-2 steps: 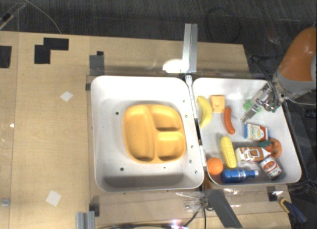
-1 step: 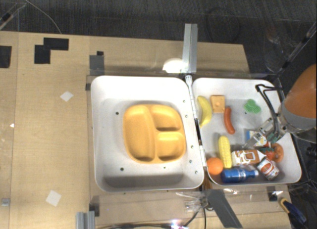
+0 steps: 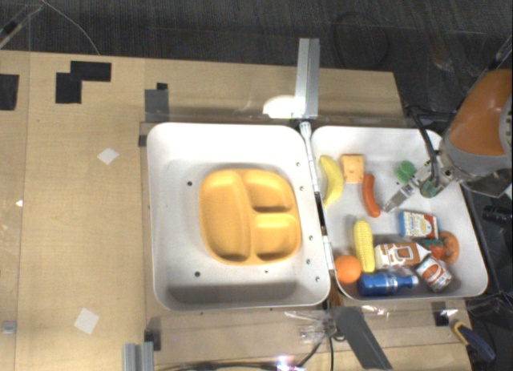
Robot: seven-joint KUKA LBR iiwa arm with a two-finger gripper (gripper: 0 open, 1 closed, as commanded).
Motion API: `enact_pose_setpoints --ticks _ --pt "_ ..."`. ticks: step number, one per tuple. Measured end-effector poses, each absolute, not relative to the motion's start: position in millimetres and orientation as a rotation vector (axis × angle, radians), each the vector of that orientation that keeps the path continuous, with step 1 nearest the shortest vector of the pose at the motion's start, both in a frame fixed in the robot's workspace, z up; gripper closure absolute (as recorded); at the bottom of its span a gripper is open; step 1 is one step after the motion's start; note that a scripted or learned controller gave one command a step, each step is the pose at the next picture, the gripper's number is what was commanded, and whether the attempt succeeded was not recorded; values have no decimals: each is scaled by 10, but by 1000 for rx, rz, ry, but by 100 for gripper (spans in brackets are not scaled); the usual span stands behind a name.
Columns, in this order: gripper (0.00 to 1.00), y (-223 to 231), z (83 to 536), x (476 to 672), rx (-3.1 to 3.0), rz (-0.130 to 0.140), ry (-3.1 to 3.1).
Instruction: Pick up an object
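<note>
The right bin [image 3: 465, 225] holds several toy foods. A banana [image 3: 329, 179], a tan block [image 3: 352, 168] and a red sausage [image 3: 369, 194] lie in its far left part. A corn cob [image 3: 364, 245], an orange [image 3: 347, 268], a blue bottle [image 3: 386, 284], a small carton [image 3: 398, 255], a can [image 3: 435, 274], a tomato [image 3: 447, 245] and a small box [image 3: 418, 223] crowd the near part. My gripper [image 3: 398, 197] hangs low over the bin's middle, just right of the sausage and above the box. A small green thing [image 3: 406, 171] lies close beside it.
The left bin [image 3: 168, 201] carries a yellow divided tray [image 3: 248, 215]. A metal post [image 3: 308, 81] stands behind the seam between the bins. The arm's orange band [image 3: 483, 113] hangs over the right bin's far right corner. Bare wooden bench [image 3: 72, 225] stretches to the left.
</note>
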State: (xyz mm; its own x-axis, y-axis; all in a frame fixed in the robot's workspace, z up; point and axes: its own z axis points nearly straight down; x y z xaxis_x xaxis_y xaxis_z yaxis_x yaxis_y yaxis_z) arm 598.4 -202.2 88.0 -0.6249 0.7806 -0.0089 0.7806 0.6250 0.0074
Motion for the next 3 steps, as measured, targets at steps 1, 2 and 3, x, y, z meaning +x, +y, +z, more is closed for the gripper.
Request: enact_pose_setpoints --ticks 1,2,3 --pt "0 -1550 894 6612 1755 0 2605" --pt "0 -1856 880 6014 1624 3 2679" --pt "0 -2022 869 6638 1396 -14 2842"
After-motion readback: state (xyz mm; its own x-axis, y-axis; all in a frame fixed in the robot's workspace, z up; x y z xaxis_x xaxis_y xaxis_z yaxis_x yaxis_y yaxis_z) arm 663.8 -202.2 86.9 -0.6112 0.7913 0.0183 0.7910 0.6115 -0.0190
